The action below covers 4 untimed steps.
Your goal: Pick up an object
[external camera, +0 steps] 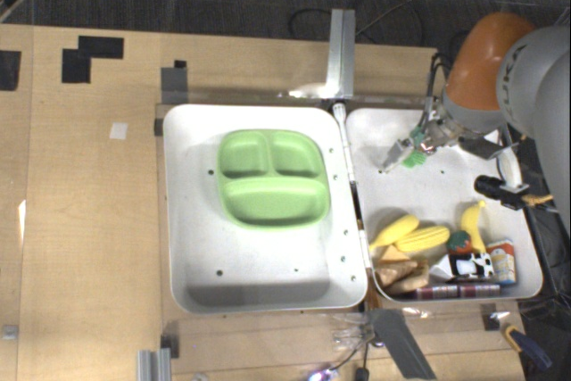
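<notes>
My gripper hangs over the upper left part of the right bin, reaching in from the right under the orange band. A small green piece shows right at the gripper's tip; I cannot tell whether it is gripped or lies under it. Several objects crowd the bin's near edge: a yellow banana-like toy, a yellow corn cob, a brown chunk, a second yellow banana, a black-and-white cow-patterned item, a small can and a dark marker.
The left bin holds a green divided plate near its middle. A metal post stands behind the rim between the bins. Black cables and a clamp hang by the right bin's right wall.
</notes>
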{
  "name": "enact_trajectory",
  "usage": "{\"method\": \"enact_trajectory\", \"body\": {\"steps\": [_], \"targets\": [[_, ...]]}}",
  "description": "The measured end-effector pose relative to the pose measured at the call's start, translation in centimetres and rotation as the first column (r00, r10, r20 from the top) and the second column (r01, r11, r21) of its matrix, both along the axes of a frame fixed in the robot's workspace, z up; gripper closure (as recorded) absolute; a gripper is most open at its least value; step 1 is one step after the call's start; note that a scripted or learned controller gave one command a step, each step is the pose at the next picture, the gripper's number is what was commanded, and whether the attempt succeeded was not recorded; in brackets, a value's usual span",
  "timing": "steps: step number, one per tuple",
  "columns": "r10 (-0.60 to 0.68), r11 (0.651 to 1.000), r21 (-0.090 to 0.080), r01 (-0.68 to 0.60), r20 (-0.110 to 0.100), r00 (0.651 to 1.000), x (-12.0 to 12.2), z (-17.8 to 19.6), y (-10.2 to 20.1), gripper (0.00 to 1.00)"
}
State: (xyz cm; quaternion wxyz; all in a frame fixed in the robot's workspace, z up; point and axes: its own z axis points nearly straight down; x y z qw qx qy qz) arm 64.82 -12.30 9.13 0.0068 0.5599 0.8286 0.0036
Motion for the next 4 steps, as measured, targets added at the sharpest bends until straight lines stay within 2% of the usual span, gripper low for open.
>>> {"method": "enact_trajectory", "body": {"steps": [1, 2, 3, 4], "targets": [[0.004, 1.0, -0.002, -0.004, 0.014, 1.0, 0.4, 1.6, 0.1, 1.0], [-0.156, 0.988, 0.003, 0.156, -0.007, 0.988, 2.3, 9.6, 4.3, 1.0], [-0.155, 0.988, 0.003, 0.155, -0.007, 0.988, 2.2, 9.6, 4.3, 0.0], [-0.055, 0.998, 0.002, 0.055, -0.009, 0.998, 2.2, 3.8, 3.6, 0.0]]}}
